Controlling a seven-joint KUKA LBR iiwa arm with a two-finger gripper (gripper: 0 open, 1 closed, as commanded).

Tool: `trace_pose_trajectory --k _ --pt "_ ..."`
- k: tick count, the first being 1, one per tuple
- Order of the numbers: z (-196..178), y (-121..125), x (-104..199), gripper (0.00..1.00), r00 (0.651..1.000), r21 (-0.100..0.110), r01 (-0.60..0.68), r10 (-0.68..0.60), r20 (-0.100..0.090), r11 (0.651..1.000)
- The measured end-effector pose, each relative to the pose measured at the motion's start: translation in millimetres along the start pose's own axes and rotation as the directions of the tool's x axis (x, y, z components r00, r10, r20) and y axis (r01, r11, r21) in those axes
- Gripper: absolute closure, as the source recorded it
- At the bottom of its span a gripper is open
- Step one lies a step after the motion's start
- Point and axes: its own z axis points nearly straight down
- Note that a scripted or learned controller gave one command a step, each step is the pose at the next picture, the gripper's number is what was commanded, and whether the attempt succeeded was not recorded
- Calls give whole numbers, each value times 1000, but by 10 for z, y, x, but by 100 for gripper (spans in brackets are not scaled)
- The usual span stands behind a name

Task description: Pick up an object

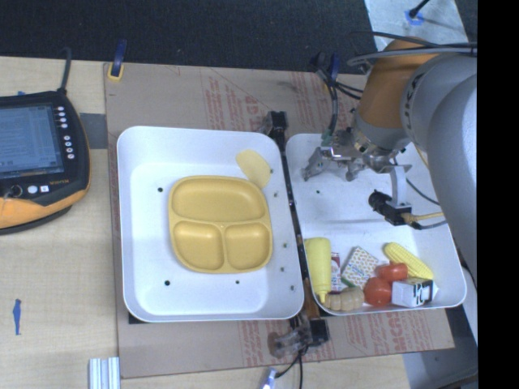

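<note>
- Nearest the camera, along the right bin's [454, 294] front edge, lie a yellow bottle [318, 267], a patterned packet [360, 266], a red tomato-like piece [379, 290], a corn cob [408, 260], a small white carton [412, 293] and a pale peanut-like piece [345, 301], all crowded together and touching.
- The gripper [334, 167] hangs over the back of the right bin, well apart from that pile; its fingers [313, 168] are spread open, with nothing between them.
- The left bin [138, 217] holds a yellow divided plate [220, 222]; a pale yellow banana-like piece [254, 167] lies at the plate's far right corner.
- Both bins rest on brown cardboard [195, 87] on a light wooden bench [49, 298].
- A handheld control tablet [36, 156] lies at the left; beyond the bench the floor is dark.
</note>
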Motion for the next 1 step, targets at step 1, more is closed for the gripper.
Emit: trace_pose_trajectory --k 1 --pt "0 0 4 0 1000 0 1 -1 0 1000"
